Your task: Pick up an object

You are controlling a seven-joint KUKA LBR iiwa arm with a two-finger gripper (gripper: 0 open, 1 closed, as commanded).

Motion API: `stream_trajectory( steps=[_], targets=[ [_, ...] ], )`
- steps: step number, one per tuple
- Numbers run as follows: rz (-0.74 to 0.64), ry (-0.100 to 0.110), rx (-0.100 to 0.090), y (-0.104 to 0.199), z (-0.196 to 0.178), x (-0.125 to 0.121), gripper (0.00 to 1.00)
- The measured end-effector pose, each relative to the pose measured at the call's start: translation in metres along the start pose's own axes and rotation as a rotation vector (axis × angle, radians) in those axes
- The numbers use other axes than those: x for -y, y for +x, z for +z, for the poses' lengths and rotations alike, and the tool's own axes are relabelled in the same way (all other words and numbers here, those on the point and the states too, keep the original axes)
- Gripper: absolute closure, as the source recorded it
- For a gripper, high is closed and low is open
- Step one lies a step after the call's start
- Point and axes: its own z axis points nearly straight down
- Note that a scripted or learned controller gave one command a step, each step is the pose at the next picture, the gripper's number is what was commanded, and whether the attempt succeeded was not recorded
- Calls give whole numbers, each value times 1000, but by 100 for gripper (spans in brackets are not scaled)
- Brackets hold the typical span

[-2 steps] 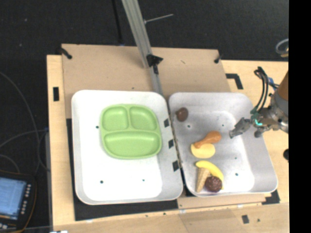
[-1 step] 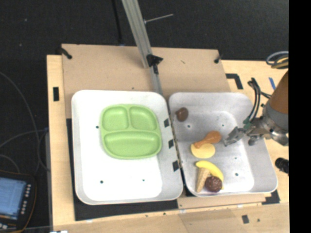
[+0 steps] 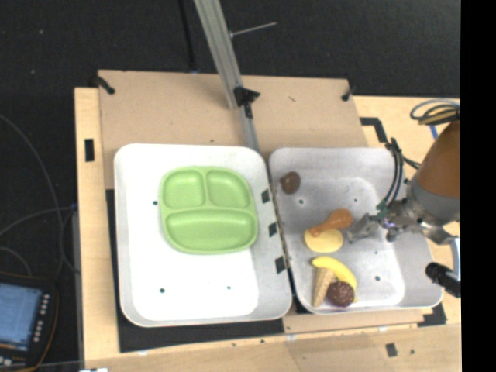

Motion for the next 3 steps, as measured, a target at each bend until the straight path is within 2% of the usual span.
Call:
stream_trajectory(
  steps=[1,2,3],
  targets=[
    [1,-2,1,-1,23,0,0],
    [4,-7,2,-2,11,-1,100],
    [5,-9,2,-4,-37,5,100]
  ],
)
